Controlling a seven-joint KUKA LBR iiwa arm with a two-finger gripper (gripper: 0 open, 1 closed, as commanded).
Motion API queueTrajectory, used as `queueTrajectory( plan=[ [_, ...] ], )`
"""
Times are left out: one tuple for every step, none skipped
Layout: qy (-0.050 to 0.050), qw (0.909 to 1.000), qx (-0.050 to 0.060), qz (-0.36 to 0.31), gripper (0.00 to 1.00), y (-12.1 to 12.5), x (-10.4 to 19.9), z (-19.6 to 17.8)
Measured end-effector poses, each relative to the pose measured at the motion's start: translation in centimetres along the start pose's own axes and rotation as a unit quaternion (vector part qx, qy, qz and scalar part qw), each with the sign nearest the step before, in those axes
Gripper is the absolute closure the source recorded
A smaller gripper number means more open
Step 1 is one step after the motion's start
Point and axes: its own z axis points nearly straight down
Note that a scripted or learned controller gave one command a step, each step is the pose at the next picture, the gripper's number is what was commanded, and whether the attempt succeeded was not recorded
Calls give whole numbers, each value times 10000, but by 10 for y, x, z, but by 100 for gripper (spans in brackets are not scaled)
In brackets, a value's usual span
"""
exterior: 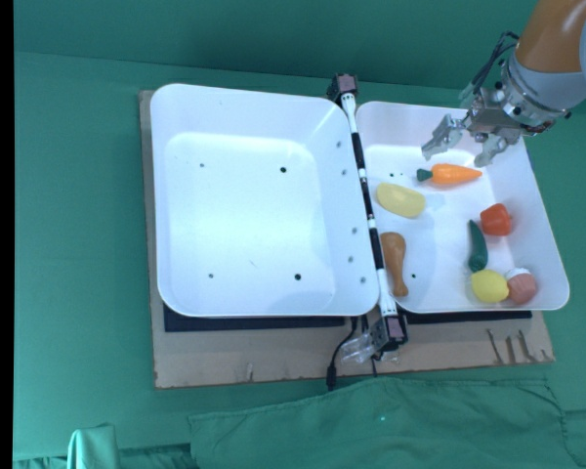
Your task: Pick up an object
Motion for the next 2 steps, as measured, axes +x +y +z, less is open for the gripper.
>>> queueTrajectory(
  plan=[
    [0, 10000, -1, 0, 0, 0, 0, 0],
    [4, 10000, 32, -3, 0, -1, 8, 57]
  ],
)
